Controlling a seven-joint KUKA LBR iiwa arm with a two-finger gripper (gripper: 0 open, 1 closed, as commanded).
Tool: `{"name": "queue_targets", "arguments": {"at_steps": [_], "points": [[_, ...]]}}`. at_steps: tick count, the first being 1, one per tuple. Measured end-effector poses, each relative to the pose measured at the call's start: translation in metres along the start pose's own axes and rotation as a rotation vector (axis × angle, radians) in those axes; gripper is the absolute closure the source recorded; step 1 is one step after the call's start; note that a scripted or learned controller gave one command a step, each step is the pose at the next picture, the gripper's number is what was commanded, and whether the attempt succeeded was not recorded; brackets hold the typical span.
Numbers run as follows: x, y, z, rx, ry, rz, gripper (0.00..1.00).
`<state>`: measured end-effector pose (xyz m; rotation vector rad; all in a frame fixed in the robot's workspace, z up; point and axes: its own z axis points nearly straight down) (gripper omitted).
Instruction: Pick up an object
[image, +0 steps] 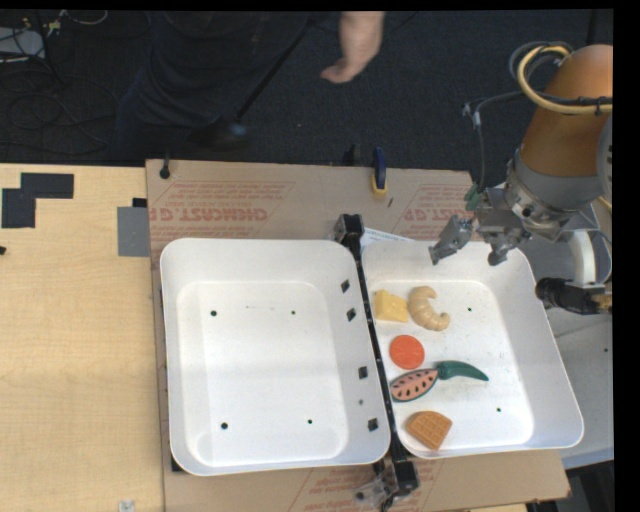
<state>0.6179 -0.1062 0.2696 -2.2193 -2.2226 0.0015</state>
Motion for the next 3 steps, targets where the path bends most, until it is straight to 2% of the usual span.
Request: {"name": "queue_targets", "arguments": {"at_steps": [1, 2, 3], "points": [[0.0, 0.0, -0.01, 0.001, 0.0, -0.001, 1.0], [0.037, -0.011, 0.089, 0.012, 0.003, -0.001, 1.0], [0.088, 0.027, 0.082, -0.001, 0.002, -0.004, 1.0]]}}
